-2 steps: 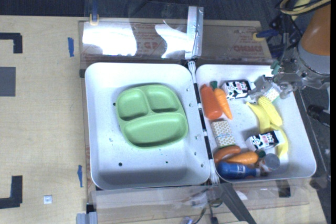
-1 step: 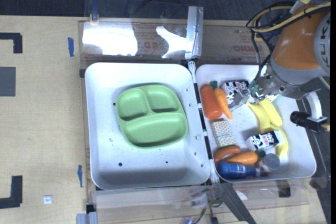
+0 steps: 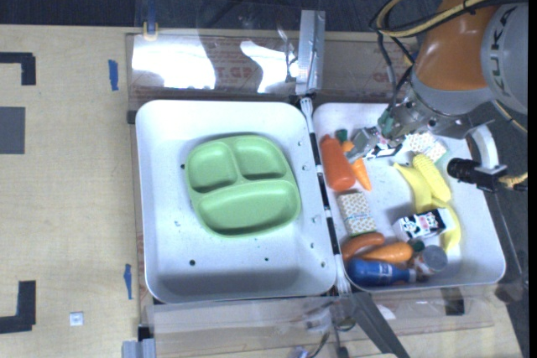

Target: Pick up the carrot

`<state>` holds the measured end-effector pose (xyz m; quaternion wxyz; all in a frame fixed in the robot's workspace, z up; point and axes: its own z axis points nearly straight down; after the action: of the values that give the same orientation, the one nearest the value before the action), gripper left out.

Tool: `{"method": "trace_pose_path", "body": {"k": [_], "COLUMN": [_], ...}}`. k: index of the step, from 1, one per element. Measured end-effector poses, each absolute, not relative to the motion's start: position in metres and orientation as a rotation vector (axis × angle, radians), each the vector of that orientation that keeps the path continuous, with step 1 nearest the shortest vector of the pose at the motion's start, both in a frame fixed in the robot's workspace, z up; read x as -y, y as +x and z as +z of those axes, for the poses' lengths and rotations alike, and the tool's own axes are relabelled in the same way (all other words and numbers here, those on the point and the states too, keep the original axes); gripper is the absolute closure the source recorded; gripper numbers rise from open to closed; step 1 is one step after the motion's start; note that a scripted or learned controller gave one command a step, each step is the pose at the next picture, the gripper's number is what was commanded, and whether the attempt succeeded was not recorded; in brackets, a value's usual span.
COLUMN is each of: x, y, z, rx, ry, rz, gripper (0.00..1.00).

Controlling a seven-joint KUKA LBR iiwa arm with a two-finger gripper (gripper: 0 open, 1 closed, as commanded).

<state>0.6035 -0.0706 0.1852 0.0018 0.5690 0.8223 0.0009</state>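
The carrot [image 3: 337, 165] lay in the right bin [image 3: 482, 264] against its left wall, long axis running near-to-far, on the wooden tabletop [image 3: 59, 205]. The claw [image 3: 369, 142] hovered beside it; its opening couldn't be told.

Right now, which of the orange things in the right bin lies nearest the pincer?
The small carrot, just under the pincer, beside the bigger orange piece; the others lie at the front edge.

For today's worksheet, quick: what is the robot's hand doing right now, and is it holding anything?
Hand: low in the right bin, beside the carrot; open or closed cannot be told, and no item is seen in it.
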Motion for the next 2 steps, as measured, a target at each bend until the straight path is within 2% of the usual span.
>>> {"method": "trace_pose_path", "body": {"k": [1, 2], "x": [0.107, 0.113], "y": [0.596, 0.620], "z": [0.111, 0.088], "rx": [-2.622, -2.745], "ry": [1.728, 1.540], "rz": [0.000, -0.016], "gripper": [0.00, 0.00]}}
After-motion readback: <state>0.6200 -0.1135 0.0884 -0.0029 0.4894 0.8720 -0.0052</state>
